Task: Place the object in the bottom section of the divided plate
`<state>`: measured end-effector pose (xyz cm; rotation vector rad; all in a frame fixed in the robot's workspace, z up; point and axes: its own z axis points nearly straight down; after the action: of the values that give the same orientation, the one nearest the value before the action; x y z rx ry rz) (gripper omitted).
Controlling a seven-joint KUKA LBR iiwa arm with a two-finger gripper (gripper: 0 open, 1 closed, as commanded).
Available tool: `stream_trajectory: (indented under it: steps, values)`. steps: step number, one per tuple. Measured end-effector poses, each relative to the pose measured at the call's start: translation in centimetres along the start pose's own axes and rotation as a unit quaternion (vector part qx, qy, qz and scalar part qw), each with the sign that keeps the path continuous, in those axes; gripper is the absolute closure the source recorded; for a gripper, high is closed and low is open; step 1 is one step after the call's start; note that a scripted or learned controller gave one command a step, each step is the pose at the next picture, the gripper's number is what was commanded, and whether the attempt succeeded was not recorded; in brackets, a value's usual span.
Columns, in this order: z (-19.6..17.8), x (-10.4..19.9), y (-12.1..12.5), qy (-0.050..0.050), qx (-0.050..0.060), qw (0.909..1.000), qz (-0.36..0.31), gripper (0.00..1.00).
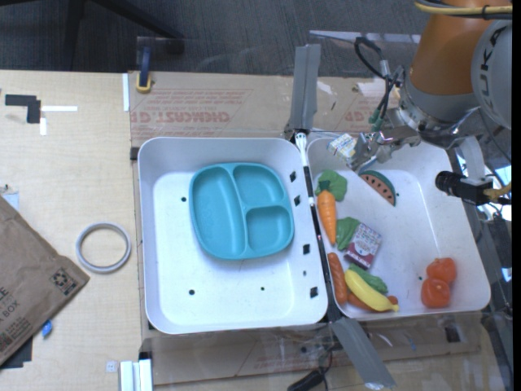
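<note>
Hovering at right bin's point(468, 218) far-left corner, gripper point(368, 155) above watermelon slice point(379, 187); fingers' state unclear, blurred. Lying bare in left bin point(163, 300), divided plate point(242, 210), open room around.

My arm point(456, 63) reads as a grey casing with a broad, rounded orange band above the wrist, and I can make out part of a dark letter on the grey shell beside that band. Black cables loop off the wrist just above the gripper point(366, 155), which is pale metal with small bright fittings. A black cylindrical part juts out beside it.
</note>
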<state>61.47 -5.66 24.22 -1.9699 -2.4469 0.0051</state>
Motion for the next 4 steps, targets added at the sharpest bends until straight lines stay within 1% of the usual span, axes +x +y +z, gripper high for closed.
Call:
stream_trajectory:
  steps: [1, 2, 3, 4]
  values:
    - [-1.1, 6.2, 4.6, 0.000, -0.001, 0.9985, 0.056, 1.00]
    - [-6.1, 12.1, 7.2, 0.000, 0.000, 0.9907, 0.136, 1.00]
    - [-9.1, 14.5, 7.7, 0.000, 0.000, 0.9580, 0.287, 1.00]
    - [-7.4, 20.6, 8.6, -0.001, 0.001, 0.9364, 0.351, 1.00]
